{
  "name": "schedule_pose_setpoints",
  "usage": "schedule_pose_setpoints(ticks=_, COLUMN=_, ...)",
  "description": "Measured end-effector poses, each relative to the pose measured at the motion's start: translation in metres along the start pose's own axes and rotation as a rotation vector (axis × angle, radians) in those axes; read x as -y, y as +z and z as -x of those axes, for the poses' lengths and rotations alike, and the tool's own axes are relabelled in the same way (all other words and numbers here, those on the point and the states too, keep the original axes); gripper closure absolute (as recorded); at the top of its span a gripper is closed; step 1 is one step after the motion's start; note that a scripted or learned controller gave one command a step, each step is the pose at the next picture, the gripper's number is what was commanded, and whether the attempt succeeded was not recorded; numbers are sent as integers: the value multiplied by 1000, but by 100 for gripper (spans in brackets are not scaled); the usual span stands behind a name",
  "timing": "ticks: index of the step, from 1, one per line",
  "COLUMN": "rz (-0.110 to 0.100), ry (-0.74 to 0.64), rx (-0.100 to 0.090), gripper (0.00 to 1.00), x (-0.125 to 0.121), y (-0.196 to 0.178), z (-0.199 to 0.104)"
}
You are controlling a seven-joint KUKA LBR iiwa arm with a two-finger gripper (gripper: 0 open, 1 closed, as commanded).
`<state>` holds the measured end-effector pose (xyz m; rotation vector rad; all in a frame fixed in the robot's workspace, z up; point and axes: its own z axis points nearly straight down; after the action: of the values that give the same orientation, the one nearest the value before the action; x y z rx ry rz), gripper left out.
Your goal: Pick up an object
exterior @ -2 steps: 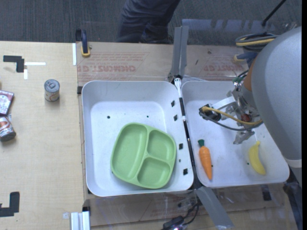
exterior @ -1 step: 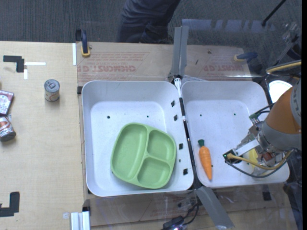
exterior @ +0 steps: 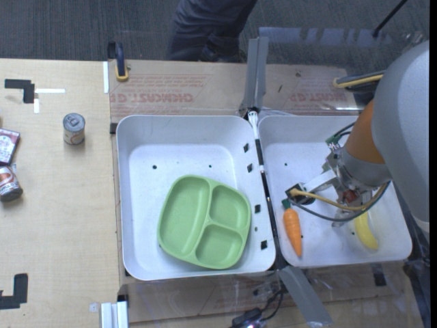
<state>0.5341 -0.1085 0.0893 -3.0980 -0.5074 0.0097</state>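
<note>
Grey arm (exterior: 410,115) w/ orange band reaches in over the right-hand bin (exterior: 300,142), wrist pointing down. The gripper (exterior: 345,198) sits low over the bin's middle, towards its camera-side edge. Can't tell whether it's spread or pressed together, as the wrist & cables cover it. Nothing visibly pinched in it. 2 things lie on this bin's floor. A carrot (exterior: 293,231) lies close to the wall shared w/ the other bin, near the camera-side corner, lengthwise along that wall w/ its thin tip towards the camera. A banana (exterior: 366,232) lies near the opposite camera-side corner, partly under the arm. The gripper is between the two & a bit further from the camera; whether it touches either can't be told. The left-hand bin (exterior: 177,149) holds a green 3-compartment plate (exterior: 205,221), flat on the floor, in the half nearest the camera & nearer the shared wall. Out on the bench (exterior: 54,238), well apart from the bins, a small can (exterior: 74,129) stands upright. Two food packets (exterior: 7,166) lie at the bench's far-left edge.
</note>
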Motion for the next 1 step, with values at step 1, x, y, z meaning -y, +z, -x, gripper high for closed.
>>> schedule_pose_setpoints(ticks=1, rz=-1, ry=-117, rx=-1, gripper=0, x=-63, y=-44, z=82)
